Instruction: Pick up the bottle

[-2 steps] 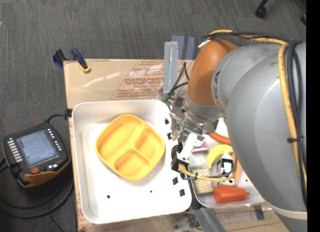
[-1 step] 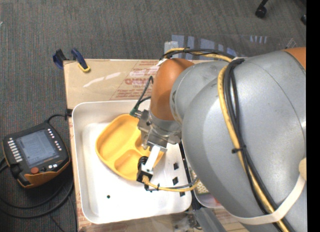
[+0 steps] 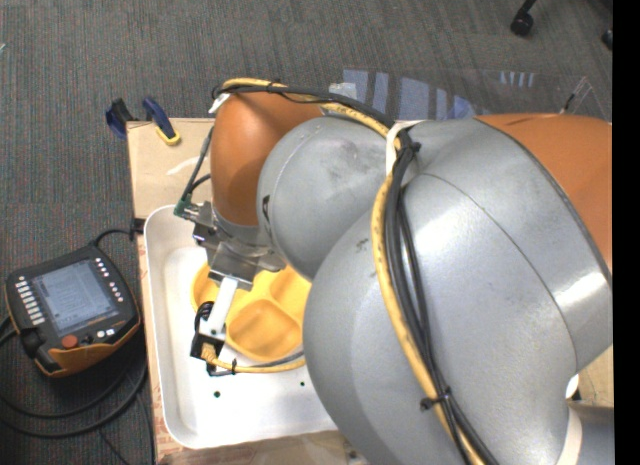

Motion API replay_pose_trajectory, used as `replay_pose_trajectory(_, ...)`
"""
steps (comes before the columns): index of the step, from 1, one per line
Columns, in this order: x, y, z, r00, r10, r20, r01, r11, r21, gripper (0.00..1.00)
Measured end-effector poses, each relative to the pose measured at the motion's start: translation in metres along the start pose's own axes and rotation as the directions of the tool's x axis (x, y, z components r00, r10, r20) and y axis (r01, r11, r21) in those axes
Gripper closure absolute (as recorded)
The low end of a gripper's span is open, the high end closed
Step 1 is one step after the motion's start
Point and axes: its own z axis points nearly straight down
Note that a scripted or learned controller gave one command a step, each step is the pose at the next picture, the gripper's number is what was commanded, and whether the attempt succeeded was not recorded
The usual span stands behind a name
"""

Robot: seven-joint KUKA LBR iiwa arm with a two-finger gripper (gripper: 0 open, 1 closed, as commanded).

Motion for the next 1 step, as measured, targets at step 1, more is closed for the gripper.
replay_pose_trajectory(1,-0.0829,0.1051,-0.0304,0.984,-0.175,0.000,0.175,0.984,-0.001,1.00)
